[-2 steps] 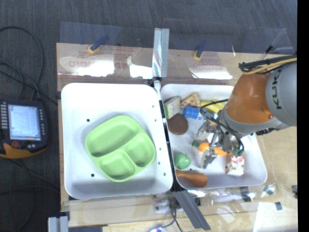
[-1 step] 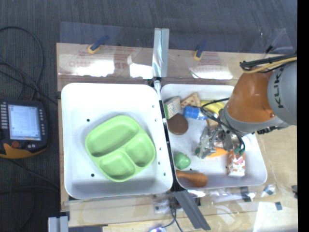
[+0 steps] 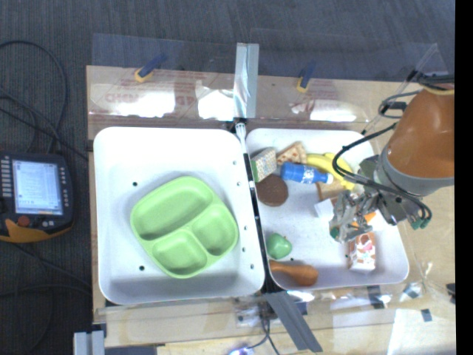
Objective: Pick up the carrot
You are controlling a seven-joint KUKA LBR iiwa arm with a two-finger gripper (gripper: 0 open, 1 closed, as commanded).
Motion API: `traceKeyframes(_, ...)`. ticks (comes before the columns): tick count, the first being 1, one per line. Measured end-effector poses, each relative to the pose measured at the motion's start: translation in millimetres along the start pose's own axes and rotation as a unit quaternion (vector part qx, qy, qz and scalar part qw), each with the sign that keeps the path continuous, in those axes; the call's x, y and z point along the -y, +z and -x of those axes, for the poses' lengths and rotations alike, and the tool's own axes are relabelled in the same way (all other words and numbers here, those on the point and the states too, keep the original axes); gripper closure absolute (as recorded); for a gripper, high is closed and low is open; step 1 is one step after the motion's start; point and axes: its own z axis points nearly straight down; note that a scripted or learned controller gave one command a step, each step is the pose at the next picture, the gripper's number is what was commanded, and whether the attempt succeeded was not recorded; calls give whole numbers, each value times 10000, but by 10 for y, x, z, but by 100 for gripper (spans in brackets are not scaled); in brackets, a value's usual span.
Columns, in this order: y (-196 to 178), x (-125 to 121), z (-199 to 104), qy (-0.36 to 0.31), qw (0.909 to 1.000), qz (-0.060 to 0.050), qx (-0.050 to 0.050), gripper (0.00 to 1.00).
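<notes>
— Dark carpet, a wooden bench, two white bins (image 3: 111, 198). What's inside?

— One glossy green three-part tray (image 3: 185, 224) on the left. On the right: one smooth, tapered orange carrot (image 3: 295, 274) at six o'clock by the front wall, one green ball (image 3: 279, 246), one blue bottle (image 3: 304, 174), one banana (image 3: 324, 160), one carton (image 3: 361, 251).

— The gripper (image 3: 346, 219)?

— At three o'clock, above the carton; open or closed, I can't tell.
</notes>
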Motion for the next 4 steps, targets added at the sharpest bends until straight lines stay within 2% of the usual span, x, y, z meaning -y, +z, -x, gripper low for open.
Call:
traceKeyframes(1,589,395,652,271,9996,33,-37,100)
traceKeyframes(2,-411,62,1049,300,9995,-6,33,100)
traceKeyframes(3,-1150,236,1181,-155,9999,-5,20,100)
traceKeyframes(4,-1475,719,1442,-2019,9794,10,10,100)
